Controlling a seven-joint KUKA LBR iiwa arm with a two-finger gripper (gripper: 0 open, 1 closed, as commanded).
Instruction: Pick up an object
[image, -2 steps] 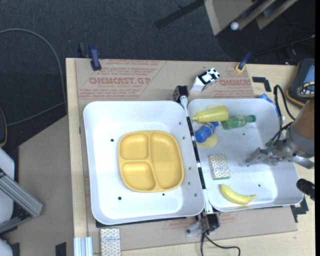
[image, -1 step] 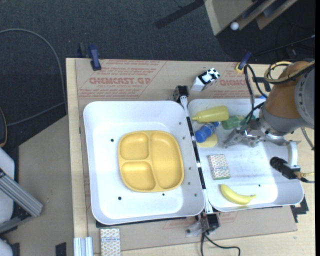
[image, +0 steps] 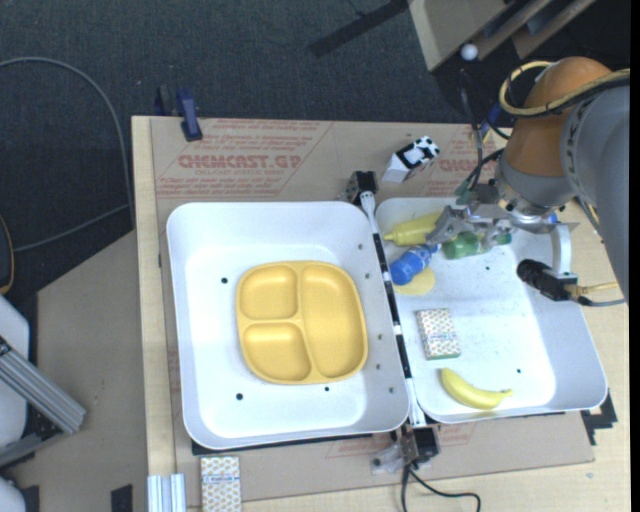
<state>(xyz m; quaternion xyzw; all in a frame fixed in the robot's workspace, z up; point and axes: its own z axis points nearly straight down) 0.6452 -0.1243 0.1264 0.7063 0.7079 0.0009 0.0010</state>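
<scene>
My gripper (image: 472, 232) hangs low over the far left part of the right bin (image: 560, 350). A small green object (image: 461, 246) lies right under it, partly covered by it; whether it is gripped I cannot make out. Just left of it rests a yellow elongated object (image: 411, 231). Below that a blue object (image: 408, 267) leans against the bin's left wall, with a pale yellow round piece (image: 423, 283) beside it. A speckled block (image: 437, 333) sits in the middle of the bin. A banana (image: 470, 390) lies near the front edge.
The left bin (image: 200, 250) holds a yellow divided plate (image: 300, 322). Beyond the bins, a black-and-white object (image: 414, 156) sits on the bench and a blue clamp (image: 187, 114) grips its far edge. A small patterned box (image: 220, 482) lies in front of the left bin.
</scene>
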